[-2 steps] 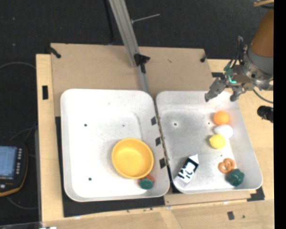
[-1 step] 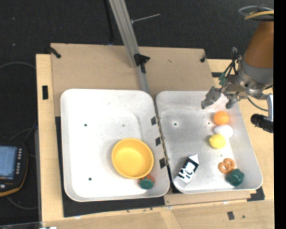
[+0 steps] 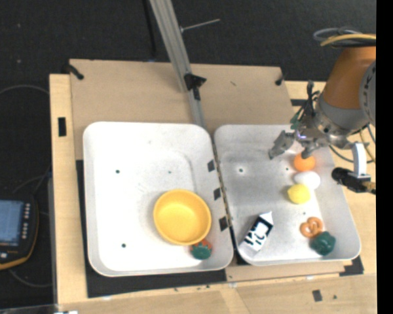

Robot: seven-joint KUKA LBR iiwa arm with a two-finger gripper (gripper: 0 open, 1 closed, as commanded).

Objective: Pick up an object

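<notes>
Two white bins sit side by side on the bench (image 3: pixel 262 77). The left bin (image 3: pixel 118 149) holds a yellow bowl (image 3: pixel 182 216) near its front edge, right of centre. A small green and red object (image 3: pixel 201 249) lies just beside the bowl, at the bin's front right corner.

The right bin (image 3: pixel 249 162) holds six small objects. An orange ball (image 3: pixel 303 163) lies toward the bin's right side, in its rear half. A white ball (image 3: pixel 306 179) lies just in front of it, and a yellow ball (image 3: pixel 299 193) just in front of the white one; the three form a short row running toward the front edge. A black and white carton (image 3: pixel 257 231) lies tilted near the front left corner. An orange pretzel-shaped object (image 3: pixel 311 227) and a dark green object (image 3: pixel 324 243) lie close together near the front right corner.

The arm (image 3: pixel 347 84) reaches in over the rear right part of the right bin. The end effector (image 3: pixel 295 144) hangs just above and behind the orange ball. One finger (image 3: pixel 280 146) extends to the left and another (image 3: pixel 308 152) points down at the orange ball, so the fingers stand spread apart. No object sits between them.

A grey pole (image 3: pixel 173 38) rises from the rear of the bench, between the bins.
</notes>
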